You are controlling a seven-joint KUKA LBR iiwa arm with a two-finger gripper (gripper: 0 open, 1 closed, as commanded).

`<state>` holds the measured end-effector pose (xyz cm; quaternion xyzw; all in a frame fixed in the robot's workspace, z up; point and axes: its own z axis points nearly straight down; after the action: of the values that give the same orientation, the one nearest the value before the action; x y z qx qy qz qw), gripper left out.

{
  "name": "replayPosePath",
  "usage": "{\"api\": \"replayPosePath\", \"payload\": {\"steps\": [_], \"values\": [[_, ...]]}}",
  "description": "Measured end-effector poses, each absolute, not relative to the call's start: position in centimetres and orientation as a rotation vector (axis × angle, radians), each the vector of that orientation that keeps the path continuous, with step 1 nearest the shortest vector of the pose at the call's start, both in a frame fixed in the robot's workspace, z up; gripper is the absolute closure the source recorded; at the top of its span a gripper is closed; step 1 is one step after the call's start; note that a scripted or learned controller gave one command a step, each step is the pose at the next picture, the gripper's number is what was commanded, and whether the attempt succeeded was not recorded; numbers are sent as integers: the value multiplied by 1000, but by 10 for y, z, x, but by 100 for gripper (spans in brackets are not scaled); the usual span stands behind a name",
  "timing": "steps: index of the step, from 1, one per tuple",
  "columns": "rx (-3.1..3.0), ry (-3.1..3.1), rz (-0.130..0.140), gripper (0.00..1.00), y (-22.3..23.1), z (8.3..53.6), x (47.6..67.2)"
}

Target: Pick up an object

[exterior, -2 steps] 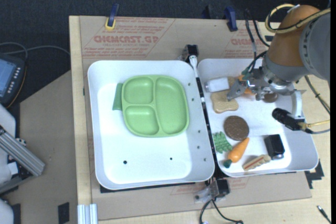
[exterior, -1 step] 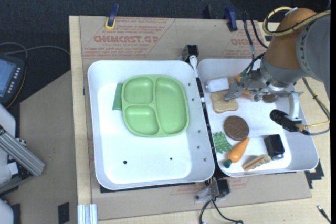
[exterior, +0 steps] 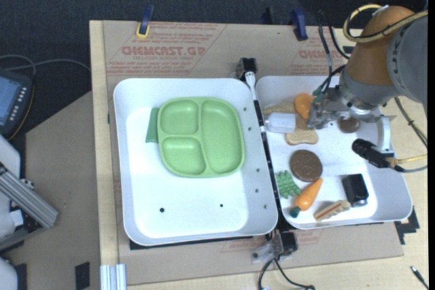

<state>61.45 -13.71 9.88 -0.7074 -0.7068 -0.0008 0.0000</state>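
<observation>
My gripper (exterior: 318, 113) low in the right bin (exterior: 394, 204), beside the orange piece (exterior: 303, 104) and biscuit (exterior: 302, 138); finger opening and grasp cannot be told.

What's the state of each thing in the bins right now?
green divided plate: flat in left bin, compartments bare
carrot: lying in right bin
brown round patty: flat, beside the carrot
broccoli: lying at the bin's left wall
black block: resting free
gripper: down over the bin's far end
</observation>
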Motion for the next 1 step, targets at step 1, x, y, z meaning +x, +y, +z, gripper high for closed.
{"api": "replayPosePath", "payload": {"steps": [1], "values": [[-2227,-2227,-6,100,-143,157,624]]}}
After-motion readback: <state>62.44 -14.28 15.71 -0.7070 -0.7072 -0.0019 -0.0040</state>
